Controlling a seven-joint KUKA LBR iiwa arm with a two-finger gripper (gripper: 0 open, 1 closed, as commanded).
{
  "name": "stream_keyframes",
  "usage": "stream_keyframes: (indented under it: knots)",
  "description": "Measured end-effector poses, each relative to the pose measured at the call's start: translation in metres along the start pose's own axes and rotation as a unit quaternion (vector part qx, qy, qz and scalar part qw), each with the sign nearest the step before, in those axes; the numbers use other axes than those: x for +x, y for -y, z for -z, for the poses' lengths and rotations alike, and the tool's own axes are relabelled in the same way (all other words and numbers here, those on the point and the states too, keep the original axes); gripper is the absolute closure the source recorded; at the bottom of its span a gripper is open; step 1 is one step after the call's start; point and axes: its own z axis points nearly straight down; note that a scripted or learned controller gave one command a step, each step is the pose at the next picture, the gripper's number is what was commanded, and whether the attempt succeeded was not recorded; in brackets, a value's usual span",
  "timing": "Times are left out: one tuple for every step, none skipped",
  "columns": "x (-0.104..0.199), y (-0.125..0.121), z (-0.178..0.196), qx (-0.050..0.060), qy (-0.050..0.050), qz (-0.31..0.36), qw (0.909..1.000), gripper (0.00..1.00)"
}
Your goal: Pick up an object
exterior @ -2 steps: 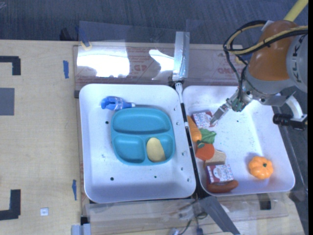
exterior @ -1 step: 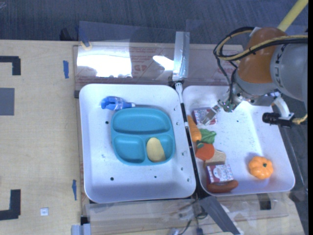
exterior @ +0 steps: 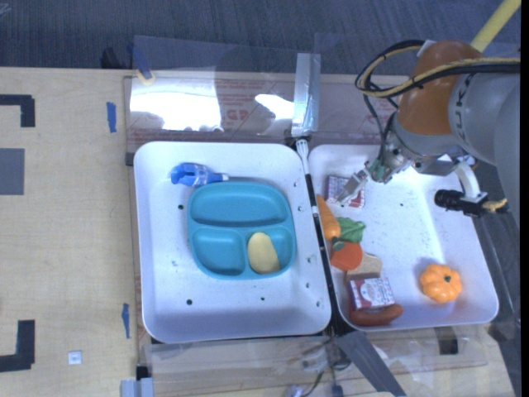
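My gripper (exterior: pixel 360 180) hangs over the back left part of the right bin (exterior: pixel 463 230), at the end of the grey arm with the orange band (exterior: pixel 434 89). Just left of its tip lies a small red and white packet (exterior: pixel 337 190); I cannot tell whether they touch. Along the bin's left side lie an orange carrot (exterior: pixel 328 220) with green leaves (exterior: pixel 351 228), a red tomato (exterior: pixel 346 257) and a dark red packaged item (exterior: pixel 374 296). An orange pumpkin (exterior: pixel 440 282) sits at the front right.
The left bin (exterior: pixel 157 246) holds a blue divided tray (exterior: pixel 240 213) with a yellow lemon-like object (exterior: pixel 263 252) in its front right compartment. A small blue object (exterior: pixel 192 174) lies behind the tray. A metal divider (exterior: pixel 304 98) stands behind the bins.
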Motion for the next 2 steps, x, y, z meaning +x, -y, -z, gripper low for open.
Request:
stream_keyframes:
  knots:
    - [-0.001, -0.0043, -0.0008, 0.007, -0.003, -0.001, 1.0, 0.0]
    - [-0.0054, -0.0059, 0.0021, 0.004, -0.007, -0.069, 0.9976, 0.0]
